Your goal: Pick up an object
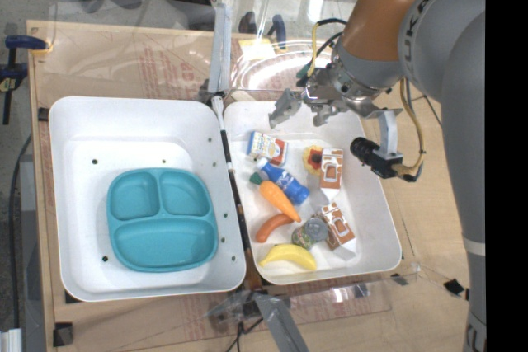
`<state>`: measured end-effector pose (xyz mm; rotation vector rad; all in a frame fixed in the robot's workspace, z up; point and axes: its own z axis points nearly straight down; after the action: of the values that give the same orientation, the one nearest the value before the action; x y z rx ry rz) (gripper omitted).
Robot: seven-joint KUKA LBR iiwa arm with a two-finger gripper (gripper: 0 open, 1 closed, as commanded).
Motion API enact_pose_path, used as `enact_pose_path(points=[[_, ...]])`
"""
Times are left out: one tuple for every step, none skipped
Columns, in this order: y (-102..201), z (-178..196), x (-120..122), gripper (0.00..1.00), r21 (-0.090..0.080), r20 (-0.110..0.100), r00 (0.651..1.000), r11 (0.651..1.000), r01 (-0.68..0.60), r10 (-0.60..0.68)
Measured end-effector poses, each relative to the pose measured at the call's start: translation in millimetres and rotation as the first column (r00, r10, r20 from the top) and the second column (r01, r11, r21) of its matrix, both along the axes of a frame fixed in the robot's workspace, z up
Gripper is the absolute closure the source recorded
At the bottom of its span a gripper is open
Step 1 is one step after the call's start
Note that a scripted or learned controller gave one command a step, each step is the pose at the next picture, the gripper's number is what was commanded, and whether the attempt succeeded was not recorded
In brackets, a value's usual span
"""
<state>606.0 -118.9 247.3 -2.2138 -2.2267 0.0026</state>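
A tan bench (pixel 124 62) bears two white bins (pixel 74 128) (pixel 381 214) side by side.

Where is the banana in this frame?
The banana lies in the right bin, at its near edge in the camera view, just below the sausage and left of a small carton.

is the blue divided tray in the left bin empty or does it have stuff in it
Empty. The blue tray shows three bare compartments; the toy food all lies in the right bin.
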Motion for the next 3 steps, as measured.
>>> enact_pose_path(points=[[-47.4, -159.3, -7.7, 0.00, -0.002, 0.002, 0.994, 0.994, -0.106, 0.106], [-17.6, -159.0, 37.8, 0.00, -0.001, 0.002, 0.993, 0.993, -0.120, 0.120], [-18.9, -147.5, 38.2, 1.00, -0.002, 0.002, 0.992, 0.992, -0.122, 0.122]])
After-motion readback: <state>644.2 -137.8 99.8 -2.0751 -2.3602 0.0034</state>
